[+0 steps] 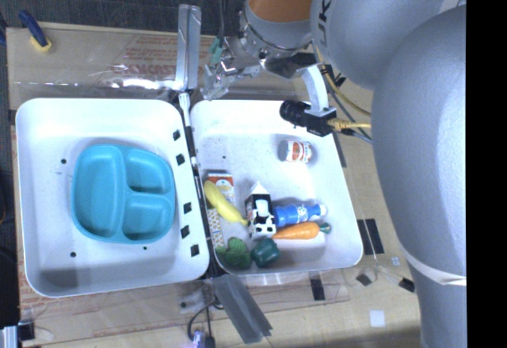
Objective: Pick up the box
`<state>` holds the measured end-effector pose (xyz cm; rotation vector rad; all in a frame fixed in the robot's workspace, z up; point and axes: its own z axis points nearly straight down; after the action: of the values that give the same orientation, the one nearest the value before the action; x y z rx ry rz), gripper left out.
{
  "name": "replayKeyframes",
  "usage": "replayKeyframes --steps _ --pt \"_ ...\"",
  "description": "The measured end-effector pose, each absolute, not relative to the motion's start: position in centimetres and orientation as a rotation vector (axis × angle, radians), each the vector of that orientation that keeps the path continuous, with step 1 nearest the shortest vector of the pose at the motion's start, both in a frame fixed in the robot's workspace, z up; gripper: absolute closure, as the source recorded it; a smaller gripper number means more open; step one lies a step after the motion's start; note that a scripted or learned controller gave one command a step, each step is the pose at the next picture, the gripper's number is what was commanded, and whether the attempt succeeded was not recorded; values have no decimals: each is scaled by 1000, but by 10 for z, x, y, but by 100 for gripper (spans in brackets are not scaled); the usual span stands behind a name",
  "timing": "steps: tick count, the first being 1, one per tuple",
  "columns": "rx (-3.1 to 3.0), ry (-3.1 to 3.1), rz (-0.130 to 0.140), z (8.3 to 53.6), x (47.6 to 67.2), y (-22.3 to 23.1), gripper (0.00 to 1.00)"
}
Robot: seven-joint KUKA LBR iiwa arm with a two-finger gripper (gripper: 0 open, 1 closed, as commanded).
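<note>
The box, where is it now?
The box lies in the right bin, against its left wall, partly under the banana and left of the small cow-patterned carton.

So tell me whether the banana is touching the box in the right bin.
Touching. The camera view shows the banana lying slantwise across the box, its upper end overlapping the box's face with no gap between them, near the left wall of the right bin.

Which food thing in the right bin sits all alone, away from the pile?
The small round can with the red-and-white label. It lies apart near the bin's far right, while the banana, carrot, bottle and cartons crowd together at the near edge.
</note>
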<state>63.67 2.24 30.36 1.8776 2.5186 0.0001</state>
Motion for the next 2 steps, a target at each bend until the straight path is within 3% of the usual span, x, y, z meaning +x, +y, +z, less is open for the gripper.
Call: replayKeyframes --steps 1,2 --pt "1878 2522 -5 191 629 44 100" --pt "2103 2335 -2 192 646 57 100"
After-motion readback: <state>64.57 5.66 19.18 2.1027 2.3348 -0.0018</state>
